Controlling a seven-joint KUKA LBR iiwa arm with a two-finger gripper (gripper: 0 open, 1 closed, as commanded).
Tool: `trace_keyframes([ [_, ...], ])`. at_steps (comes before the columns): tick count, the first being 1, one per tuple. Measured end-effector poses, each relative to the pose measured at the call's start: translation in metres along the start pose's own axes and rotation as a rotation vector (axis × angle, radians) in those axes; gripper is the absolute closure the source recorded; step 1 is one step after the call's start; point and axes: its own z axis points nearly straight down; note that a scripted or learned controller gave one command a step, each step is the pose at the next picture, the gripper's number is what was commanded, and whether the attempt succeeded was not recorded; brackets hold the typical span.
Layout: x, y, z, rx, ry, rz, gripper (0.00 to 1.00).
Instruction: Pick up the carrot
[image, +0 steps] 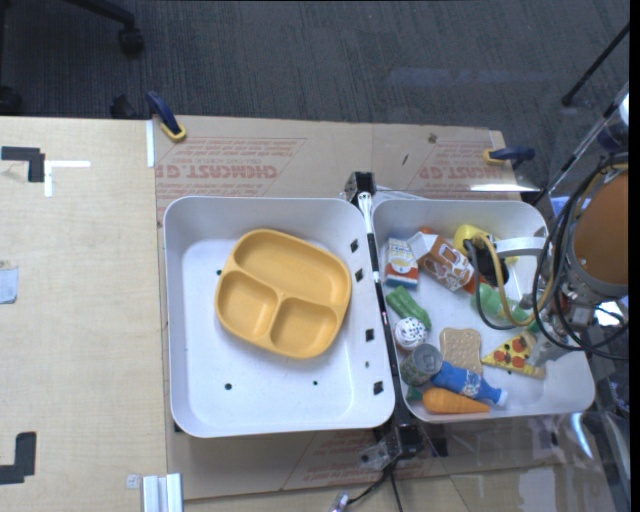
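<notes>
We see the bench (80, 300) first, pale wood on the left with cardboard (300, 160) under two white bins; the left bin (190, 400) holds a yellow divided plate (283, 292), tilted a little, with three compartments; the right bin (570, 385) is crowded with toy food. The arm (605, 230) comes in at the right edge, its orange band over the right bin's far side, cables looping below it; we make out the gripper (545, 325) only vaguely near the bin's right wall, and we cannot tell how it stands, nor see anything in it.

In the right bin, a brown packet (447, 265) lies near the back beside a small carton (401, 264); a yellow piece (472, 240) sits behind them; a green pickle (409, 305) lies by the left wall; a toast slice (461, 348) sits mid-bin, with a pizza wedge (514, 355) to its right; a blue bottle (470, 383) lies below the toast; a grey can (424, 362) and a white ball (410, 330) sit near the left wall. The carrot (455, 402) lies on its side at the bin's front edge, touching the bottle, well apart from the gripper.
</notes>
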Motion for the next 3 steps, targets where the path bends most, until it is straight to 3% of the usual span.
trace_keyframes([
  [1,-0.020,0.024,0.052,-0.002,0.004,0.002,0.00],
  [2,0.013,0.020,0.052,-0.001,0.006,0.084,0.00],
  [3,0.006,-0.002,0.052,-0.001,0.004,0.114,0.00],
])
